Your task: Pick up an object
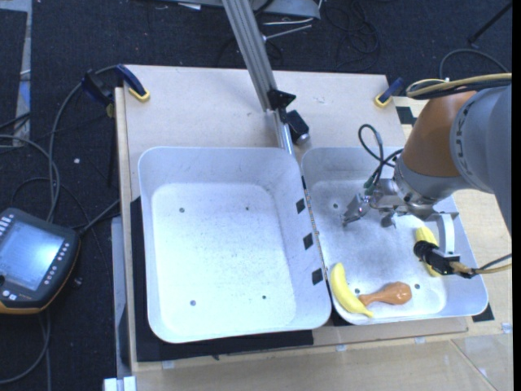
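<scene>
End effector (356, 210) sits low over the bare floor of the right-hand shallow white plastic bin (326, 169), roughly at the bin's 10 o'clock. Fingers look pressed close together with nothing visible between them; the view is small there, so treat that as a read, not a certainty.

Candidate objects, all in that bin:
- curved yellow plastic banana (345, 292) at 7 o'clock, lying against the near-left wall
- tan-orange plastic drumstick (387, 295) at 6 o'clock, its thin end touching or just beside the banana
- small yellow object (425, 236) at 3 o'clock, partly hidden by the wrist hardware, can't tell what it is

Left-hand white bin (155, 165) has nothing in it. Light wooden counter (203, 104) underneath both.

Risks as I judge them:
- the tool is well apart from every object; a descent here closes on bare bin floor
- banana hugs the wall, so a finger may land on the rim or wedge against it
- banana and drumstick are so close a grasp could nudge one and roll the other away
- cables (373, 149) hang near the wrist and could snag on a reach toward 6 o'clock
</scene>
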